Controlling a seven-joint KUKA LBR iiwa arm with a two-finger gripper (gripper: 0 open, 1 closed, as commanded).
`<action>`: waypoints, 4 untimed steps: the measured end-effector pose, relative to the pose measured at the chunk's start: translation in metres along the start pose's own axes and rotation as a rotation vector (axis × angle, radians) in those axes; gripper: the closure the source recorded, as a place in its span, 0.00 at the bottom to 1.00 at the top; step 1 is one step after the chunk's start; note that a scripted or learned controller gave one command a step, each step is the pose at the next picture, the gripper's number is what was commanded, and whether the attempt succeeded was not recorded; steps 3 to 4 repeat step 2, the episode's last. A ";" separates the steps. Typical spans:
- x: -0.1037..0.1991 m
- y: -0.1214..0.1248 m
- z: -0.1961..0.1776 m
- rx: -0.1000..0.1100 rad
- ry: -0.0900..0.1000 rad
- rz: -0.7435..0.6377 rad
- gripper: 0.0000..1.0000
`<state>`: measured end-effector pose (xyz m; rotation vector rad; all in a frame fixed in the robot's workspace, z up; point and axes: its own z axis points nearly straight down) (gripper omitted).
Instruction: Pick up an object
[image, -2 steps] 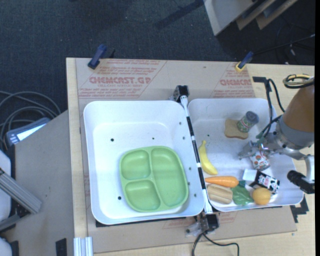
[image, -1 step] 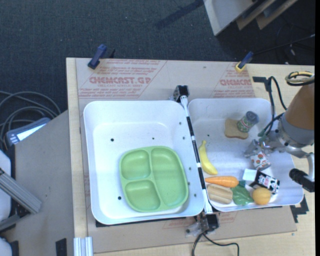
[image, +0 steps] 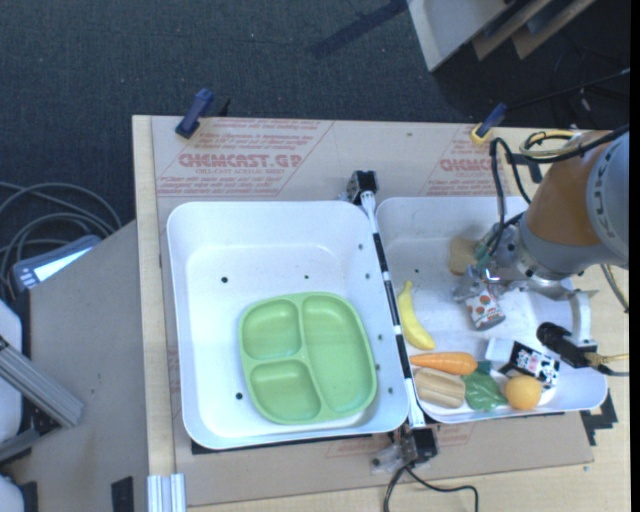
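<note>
Gripper (image: 487, 283) hangs low in the right bin (image: 420, 215), above a small red-and-white carton (image: 486, 310); whether it is open or closed, I cannot tell. Banana (image: 411, 316), carrot (image: 444, 363), bread (image: 440, 388) and orange (image: 523, 392) lie near. Left bin (image: 200, 240) holds a green tray (image: 305, 356).

The right bin (image: 430, 225) carries 7 loose objects. A yellow banana (image: 411, 317) lies lengthwise along its left wall. Below it an orange carrot (image: 443, 363) lies crosswise, with a tan bread roll (image: 440, 388) just under it near the front edge. A green leafy piece (image: 486, 391) and an orange fruit (image: 523, 392) sit beside the roll toward the front right corner. A black-and-white carton (image: 533, 362) rests above the fruit. A small red-and-white packet (image: 485, 309) lies near the bin's middle.
</note>
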<state>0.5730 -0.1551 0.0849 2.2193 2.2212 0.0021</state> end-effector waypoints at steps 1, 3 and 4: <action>0.042 -0.093 -0.106 0.002 0.001 0.001 1.00; 0.097 -0.056 -0.131 0.002 0.001 0.000 1.00; 0.097 -0.056 -0.131 0.002 0.001 0.000 1.00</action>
